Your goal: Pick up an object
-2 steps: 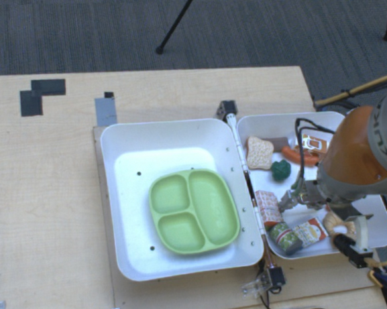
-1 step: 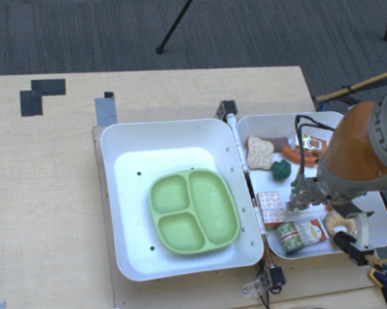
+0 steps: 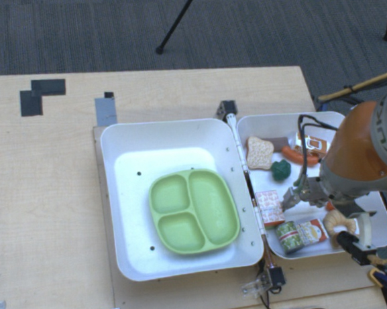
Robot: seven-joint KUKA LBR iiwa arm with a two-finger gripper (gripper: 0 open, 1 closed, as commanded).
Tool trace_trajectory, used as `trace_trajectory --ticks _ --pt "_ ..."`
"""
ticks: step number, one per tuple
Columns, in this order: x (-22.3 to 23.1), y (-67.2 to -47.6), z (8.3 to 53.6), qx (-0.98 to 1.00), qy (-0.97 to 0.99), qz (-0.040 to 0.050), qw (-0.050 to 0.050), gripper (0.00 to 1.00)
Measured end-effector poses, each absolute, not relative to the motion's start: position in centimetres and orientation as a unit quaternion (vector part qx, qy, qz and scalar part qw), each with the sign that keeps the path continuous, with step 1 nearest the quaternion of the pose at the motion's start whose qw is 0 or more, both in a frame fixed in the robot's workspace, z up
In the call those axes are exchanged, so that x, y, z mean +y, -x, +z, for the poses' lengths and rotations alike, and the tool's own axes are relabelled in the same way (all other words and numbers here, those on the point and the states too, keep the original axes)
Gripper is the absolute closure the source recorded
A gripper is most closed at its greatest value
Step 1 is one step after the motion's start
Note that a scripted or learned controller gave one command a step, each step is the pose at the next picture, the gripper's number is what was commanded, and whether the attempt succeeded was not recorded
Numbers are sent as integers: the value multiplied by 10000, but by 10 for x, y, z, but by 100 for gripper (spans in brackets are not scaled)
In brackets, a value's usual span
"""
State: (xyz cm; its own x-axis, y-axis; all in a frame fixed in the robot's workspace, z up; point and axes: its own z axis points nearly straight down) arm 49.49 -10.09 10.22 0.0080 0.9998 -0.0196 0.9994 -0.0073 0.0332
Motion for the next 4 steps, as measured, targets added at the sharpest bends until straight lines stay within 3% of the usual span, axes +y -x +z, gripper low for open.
trace_trajectory --ticks 1,2,4 --pt "-98 -496 112 7058 -7082 71 164 100" --pt "-100 -496 113 7050 -7090 59 176 0" --pt "-102 -497 105 7029 -7111 35 183 0"
